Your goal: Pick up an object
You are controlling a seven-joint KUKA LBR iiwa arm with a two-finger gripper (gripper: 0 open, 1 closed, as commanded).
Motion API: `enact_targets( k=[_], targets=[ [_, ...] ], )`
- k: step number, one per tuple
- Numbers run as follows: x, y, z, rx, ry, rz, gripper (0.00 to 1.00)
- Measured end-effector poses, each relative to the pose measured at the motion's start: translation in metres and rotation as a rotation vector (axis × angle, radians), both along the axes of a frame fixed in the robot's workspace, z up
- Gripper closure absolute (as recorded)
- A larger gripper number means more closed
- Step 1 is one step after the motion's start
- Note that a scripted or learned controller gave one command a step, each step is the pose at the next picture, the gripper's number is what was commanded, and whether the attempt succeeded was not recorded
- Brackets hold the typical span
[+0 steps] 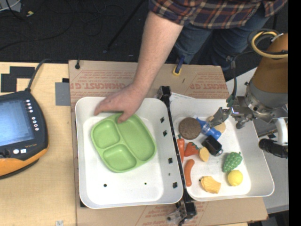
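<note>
A person's hand [117, 108] rests on a green divided tray [123, 144] in the left bin [94, 192]. In the right bin [263, 182], the gripper [219, 117] hovers with fingers apart, holding nothing, just at two o'clock from a blue object [209, 129]. Crowded around: a brown disc [189, 128] at nine o'clock, a black piece [212, 146], carrots [188, 171], green grapes [232, 161] and a lemon [234, 177] at five o'clock.
</note>
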State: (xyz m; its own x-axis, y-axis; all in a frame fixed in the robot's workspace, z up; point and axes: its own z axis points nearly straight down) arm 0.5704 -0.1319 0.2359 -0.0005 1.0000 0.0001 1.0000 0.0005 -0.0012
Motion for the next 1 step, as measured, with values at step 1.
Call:
enact_targets(
  k=[1],
  targets=[
    [-0.0041, 0.0922, -0.0519, 0.004, 0.007, 0.006, 0.00]
  ],
)
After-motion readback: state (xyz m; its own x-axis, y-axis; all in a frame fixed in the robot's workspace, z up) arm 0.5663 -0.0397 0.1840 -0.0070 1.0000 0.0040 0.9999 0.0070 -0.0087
